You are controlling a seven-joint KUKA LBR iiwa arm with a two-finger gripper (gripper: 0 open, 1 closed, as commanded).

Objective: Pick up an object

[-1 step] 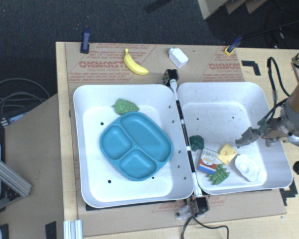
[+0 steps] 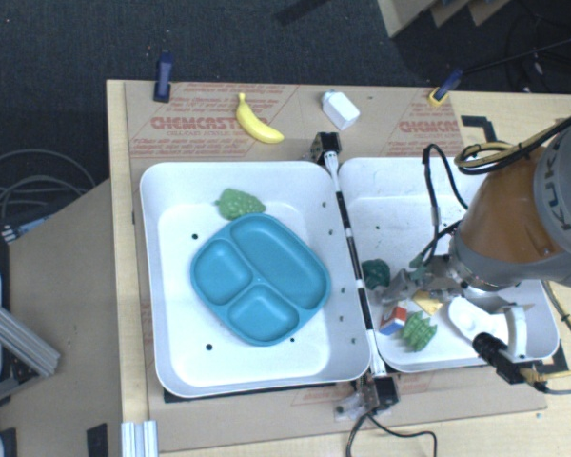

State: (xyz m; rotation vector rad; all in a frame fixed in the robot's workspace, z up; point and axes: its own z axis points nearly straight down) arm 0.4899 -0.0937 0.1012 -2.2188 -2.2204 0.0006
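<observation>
Closest to the camera, on the near side of the gripper (image 2: pixel 419 284), a light green knobbly toy (image 2: pixel 419 332) lies in the right bin (image 2: pixel 390 208), near its front wall. Just beside this toy, on the side of the other bin, is a small red, white and blue piece (image 2: pixel 392 321). A yellow piece (image 2: pixel 428 304) shows between the toy and the gripper and is partly covered by the gripper, so its shape is hard to make out. The gripper hangs low over this group. Whether it is closed or apart I cannot tell, because the wrist hides it from above. A dark green object (image 2: pixel 375 274) lies just beside the gripper, toward the wall between the bins. The arm (image 2: pixel 504 222) reaches in from the right and bends down steeply, and its orange band covers much of the bin's right half. Farther from the gripper, the left bin (image 2: pixel 171 331) holds a blue divided plate (image 2: pixel 257 274) with a green leafy toy (image 2: pixel 240 203) at its far edge. Beyond both bins, a banana (image 2: pixel 258 122) and a white block (image 2: pixel 341 110) lie on the bench (image 2: pixel 200 122).
</observation>
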